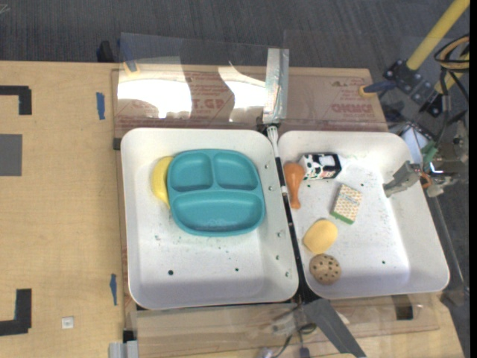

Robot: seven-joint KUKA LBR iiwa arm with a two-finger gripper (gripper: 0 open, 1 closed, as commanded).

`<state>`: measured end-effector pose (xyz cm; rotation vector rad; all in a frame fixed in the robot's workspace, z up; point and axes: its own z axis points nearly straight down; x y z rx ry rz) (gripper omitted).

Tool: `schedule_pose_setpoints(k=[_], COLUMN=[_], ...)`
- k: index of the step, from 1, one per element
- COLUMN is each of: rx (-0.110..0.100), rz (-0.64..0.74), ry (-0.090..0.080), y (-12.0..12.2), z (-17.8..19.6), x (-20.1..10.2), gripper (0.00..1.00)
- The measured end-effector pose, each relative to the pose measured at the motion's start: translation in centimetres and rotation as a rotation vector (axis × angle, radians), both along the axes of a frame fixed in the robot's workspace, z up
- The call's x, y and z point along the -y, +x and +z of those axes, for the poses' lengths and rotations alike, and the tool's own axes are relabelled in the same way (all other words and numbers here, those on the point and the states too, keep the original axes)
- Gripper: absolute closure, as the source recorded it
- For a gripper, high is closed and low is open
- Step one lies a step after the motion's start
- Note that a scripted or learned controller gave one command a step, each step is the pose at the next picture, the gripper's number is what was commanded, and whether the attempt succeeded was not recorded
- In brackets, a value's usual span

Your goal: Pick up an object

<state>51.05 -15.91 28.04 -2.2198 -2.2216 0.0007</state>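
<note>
The right bin holds several small objects: an orange carrot-shaped piece against its left wall, a black-and-white cow-patterned item, a small green-edged speckled packet, a yellow rounded piece and a brown speckled ball. My gripper hangs over the right bin's right rim, apart from all of them, roughly level with the packet and well to its right. Nothing is seen in it.
In the left bin lies a teal divided plate, with a yellow object partly tucked under its left edge. A clear plastic sheet and cardboard stand behind the bins. Cables and a yellow pole sit at the far right.
</note>
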Motion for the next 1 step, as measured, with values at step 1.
schedule_pose_setpoints(k=[1], rx=[-0.008], rz=[0.024], ry=[0.002], y=[0.84], z=[-11.64], x=[0.99], gripper=[0.00])
